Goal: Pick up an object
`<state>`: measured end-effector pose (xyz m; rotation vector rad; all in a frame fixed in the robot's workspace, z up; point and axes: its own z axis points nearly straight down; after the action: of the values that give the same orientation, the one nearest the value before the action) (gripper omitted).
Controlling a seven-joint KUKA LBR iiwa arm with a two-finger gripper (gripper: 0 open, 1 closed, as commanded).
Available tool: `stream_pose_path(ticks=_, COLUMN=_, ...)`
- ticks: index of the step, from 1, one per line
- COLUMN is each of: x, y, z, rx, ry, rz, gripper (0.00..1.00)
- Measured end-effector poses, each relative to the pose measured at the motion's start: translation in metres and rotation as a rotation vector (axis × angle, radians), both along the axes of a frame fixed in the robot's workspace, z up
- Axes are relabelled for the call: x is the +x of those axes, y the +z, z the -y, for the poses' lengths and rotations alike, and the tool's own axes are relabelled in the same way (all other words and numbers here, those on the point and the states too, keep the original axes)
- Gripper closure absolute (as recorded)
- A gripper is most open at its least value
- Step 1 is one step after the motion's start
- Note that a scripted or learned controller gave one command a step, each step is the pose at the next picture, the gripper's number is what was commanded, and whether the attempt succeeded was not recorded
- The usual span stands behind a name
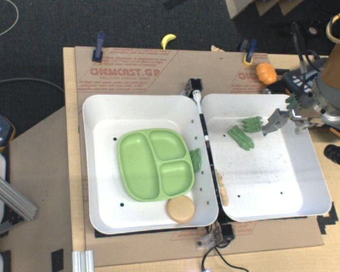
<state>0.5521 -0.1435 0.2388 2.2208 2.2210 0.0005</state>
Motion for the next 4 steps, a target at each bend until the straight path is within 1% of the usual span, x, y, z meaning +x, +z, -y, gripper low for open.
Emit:
stream_pose_path(ticks=1, x=-0.05, y=-0.159, z=-0.013, rx=0.003, ry=-0.002, rz=-0.005, gripper=0.0)
stream_pose_path(ticks=2, x=-0.047, y=-0.144, z=-0.011, rx=-0.001, ry=-0.002, rz=0.003, gripper=1.0)
stream_pose_path(ticks=3, x=-0.071, y=-0.025, z=-0.007, rx=-0.003, ry=0.0, rz=0.011, gripper=1.0)
stream_pose_path(ticks=4, x=-0.025, y=0.202, z=-0.046, rx=-0.003, ry=0.005, rz=0.023, gripper=1.0)
